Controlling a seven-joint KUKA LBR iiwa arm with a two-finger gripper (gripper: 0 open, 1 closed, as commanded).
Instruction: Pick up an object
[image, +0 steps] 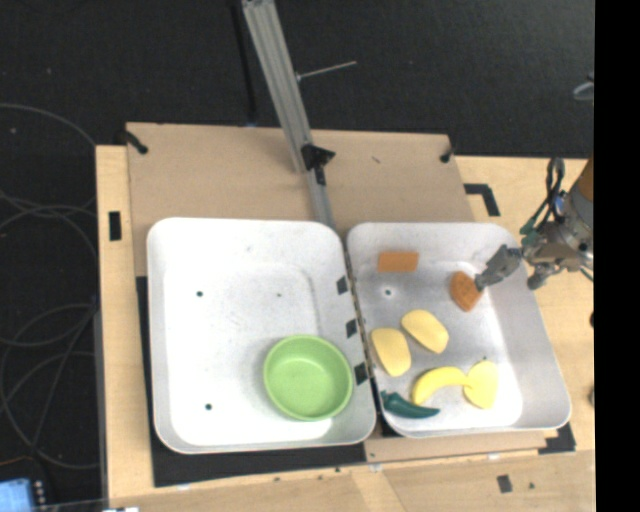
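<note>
Gripper (510, 268) reaching in over the right bin (540, 350) rim, its tip touching or just beside the orange-brown lump (463, 291), presumably to grasp it; whether the jaws are parted or closed cannot be told

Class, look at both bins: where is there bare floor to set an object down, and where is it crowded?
Free: the left bin above and left of the green bowl. Crowded: the right bin's lower half, with yellow pieces and a banana. Its upper part holds an orange block and the gripper.

Left bin (200, 270) open save green bowl (308, 376) — right bin (530, 340) crowded.
</note>
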